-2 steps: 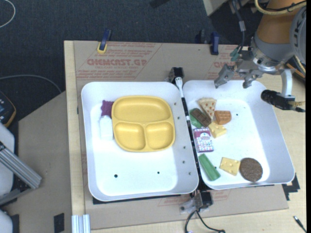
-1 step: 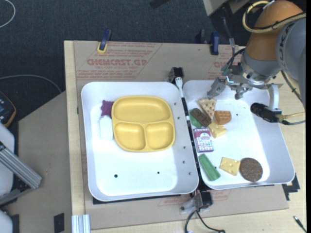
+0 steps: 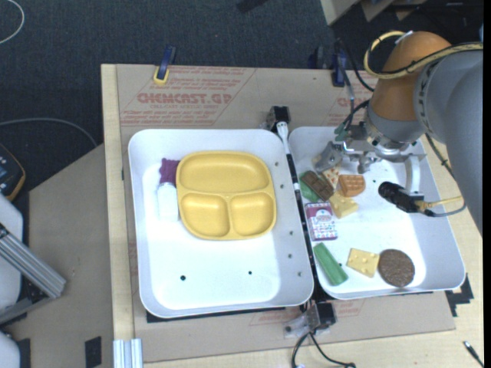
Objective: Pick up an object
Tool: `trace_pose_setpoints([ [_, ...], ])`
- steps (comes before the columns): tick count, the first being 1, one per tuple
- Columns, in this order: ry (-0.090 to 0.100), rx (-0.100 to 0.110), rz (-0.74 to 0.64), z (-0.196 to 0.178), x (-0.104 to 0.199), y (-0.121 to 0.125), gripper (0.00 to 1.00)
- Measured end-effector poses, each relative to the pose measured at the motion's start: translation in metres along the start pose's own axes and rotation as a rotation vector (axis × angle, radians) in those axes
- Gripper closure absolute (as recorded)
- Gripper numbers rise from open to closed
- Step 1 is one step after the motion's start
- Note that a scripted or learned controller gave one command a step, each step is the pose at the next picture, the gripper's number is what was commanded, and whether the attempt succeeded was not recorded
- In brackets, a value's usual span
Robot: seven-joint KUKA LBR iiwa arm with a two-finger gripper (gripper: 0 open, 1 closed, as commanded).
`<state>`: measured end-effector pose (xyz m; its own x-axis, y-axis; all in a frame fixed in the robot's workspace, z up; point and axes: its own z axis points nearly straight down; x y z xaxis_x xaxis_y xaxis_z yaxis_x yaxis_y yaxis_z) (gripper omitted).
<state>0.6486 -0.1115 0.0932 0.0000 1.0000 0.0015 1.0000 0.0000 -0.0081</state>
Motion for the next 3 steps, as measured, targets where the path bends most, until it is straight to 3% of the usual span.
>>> trace_pose_setpoints([
  [1,-0.001,-0.003,0.0,0.009,0.001,0.0,0.0],
  [2,-0.001,-0.008,0.0,-0.003,0.001,0.001,1.0],
  [3,-0.003,-0.013,0.0,-0.045,0.001,0.001,1.0],
])
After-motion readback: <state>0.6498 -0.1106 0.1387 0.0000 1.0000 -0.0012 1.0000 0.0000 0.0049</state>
